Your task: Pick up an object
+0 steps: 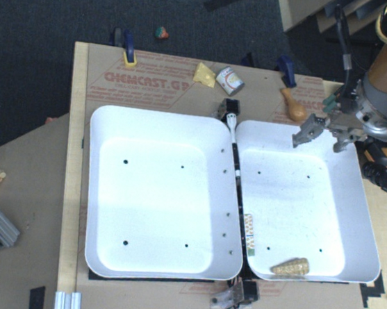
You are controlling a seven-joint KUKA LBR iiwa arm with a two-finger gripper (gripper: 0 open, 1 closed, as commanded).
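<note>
Dark carpet lies all around the bench (pixel 67 268), which holds two white bins. On the left, the left bin (pixel 105 132) has a wide flat floor with lots of room. Next comes the right bin (pixel 356 198), and a tan cone (pixel 290 267) lies in it near the front wall, so it sits in a tight spot. Over the back of that bin hangs the gripper (pixel 325 137), spread wide and holding nothing, far from the cone. I think the fingers could bump the front wall or push the cone away, since it might roll.
</note>
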